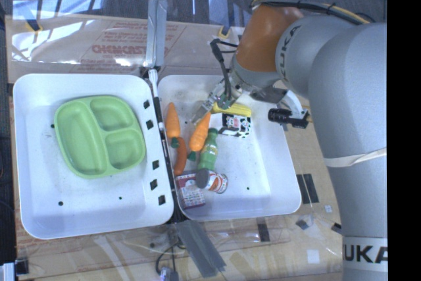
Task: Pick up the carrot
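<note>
A: Camera view, gripper (pixel 220 102) first. How far open?

B: Cannot tell. It sits low over the back of the right bin (pixel 276 171), and the grey arm (pixel 329 62) with its orange band (pixel 263 36) crowds it. Its tip lies just at the upper end of the nearer carrot (pixel 199 131); contact or a grip is not resolvable.

A: Carrot position and axis?

B: Taking the green bottle (pixel 208 149) as landmark: the nearer carrot lies just left of it, touching or nearly so. Long axis tilted, upper end towards the gripper, lower end towards the bin's front left. Smooth, tapered, orange, plastic-looking.

A: Others?

B: A second carrot (pixel 172 122) further left of the bottle, close to the divider, nearly upright in the frame. A third orange piece (pixel 180 158) lower left of the bottle.

A: Remaining items?

B: A small can (pixel 214 181), red-and-white label, just below the bottle; a flat red packet (pixel 191 193) below-left of it. A black-and-white spotted carton (pixel 235 123) right of the bottle's top, a yellow item (pixel 240 110) behind that. Left bin (pixel 26 161): glossy green divided plate (pixel 99 135), three compartments.
</note>
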Robot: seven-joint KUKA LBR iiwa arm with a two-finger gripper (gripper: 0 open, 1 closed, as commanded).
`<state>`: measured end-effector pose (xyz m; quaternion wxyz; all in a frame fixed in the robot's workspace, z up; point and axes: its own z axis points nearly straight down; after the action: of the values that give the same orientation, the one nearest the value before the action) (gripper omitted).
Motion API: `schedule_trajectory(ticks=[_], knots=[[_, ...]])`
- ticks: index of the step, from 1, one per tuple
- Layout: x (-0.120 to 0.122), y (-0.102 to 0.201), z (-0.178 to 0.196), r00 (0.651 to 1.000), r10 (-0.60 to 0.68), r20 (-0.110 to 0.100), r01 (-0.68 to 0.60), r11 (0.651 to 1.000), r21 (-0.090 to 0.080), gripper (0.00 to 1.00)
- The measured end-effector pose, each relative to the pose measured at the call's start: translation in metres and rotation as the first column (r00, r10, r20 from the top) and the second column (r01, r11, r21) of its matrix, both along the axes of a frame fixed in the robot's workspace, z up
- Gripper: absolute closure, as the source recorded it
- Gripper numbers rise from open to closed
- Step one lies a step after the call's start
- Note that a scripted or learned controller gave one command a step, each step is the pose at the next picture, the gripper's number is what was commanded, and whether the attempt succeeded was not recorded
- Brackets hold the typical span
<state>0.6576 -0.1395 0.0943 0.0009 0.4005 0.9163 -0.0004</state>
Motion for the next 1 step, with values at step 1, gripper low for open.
schedule_trajectory(ticks=[1], knots=[[0.0014, 0.0002, 0.0116, 1.0, 0.004, 0.004, -0.004, 1.0, -0.001, 1.0]])
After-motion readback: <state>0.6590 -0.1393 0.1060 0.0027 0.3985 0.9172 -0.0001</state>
